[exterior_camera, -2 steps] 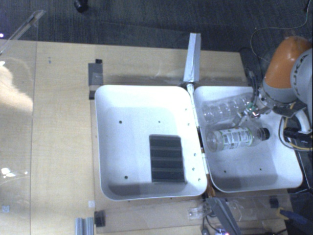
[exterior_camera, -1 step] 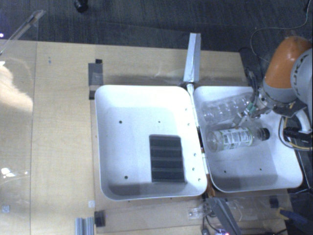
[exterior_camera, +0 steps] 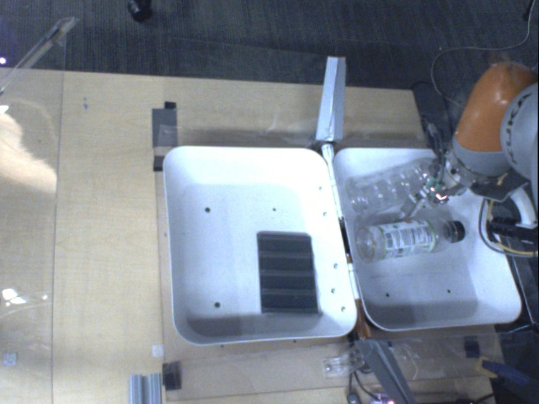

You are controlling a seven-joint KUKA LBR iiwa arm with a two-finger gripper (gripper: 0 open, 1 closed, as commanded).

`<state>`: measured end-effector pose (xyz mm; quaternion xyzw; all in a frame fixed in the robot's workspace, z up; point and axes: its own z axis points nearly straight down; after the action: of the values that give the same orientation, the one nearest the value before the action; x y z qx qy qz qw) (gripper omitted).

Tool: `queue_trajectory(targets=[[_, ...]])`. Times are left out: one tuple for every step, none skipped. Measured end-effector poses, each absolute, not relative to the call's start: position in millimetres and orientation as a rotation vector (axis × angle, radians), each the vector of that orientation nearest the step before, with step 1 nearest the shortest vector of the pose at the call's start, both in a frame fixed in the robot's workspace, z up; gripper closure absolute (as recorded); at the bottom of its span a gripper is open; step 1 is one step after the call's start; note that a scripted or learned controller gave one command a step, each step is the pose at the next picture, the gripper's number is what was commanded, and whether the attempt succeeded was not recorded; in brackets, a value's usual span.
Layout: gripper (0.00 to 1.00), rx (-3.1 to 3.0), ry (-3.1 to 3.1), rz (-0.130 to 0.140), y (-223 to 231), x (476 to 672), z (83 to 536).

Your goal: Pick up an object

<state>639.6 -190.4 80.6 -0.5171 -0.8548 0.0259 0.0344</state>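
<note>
Two clear plastic bottles lie in the right bin. One with a white label and a black cap rests across the bin's middle. A second, bare bottle lies just behind it near the far wall. My gripper reaches in from the right and hangs low over the right end of the bare bottle, just above the capped bottle's neck. A black ribbed block lies flat in the left bin.
The arm's orange band and grey wrist overhang the right bin's far right corner. A grey metal post stands behind the seam between the bins. Cables run along the bench's right side.
</note>
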Motion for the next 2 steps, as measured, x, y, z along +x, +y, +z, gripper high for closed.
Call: queue_trajectory(targets=[[0.00,-1.502,-2.681,0.075,-188,640.5,81],[0.00,-1.425,-2.794,0.038,-176,657.3,87]])
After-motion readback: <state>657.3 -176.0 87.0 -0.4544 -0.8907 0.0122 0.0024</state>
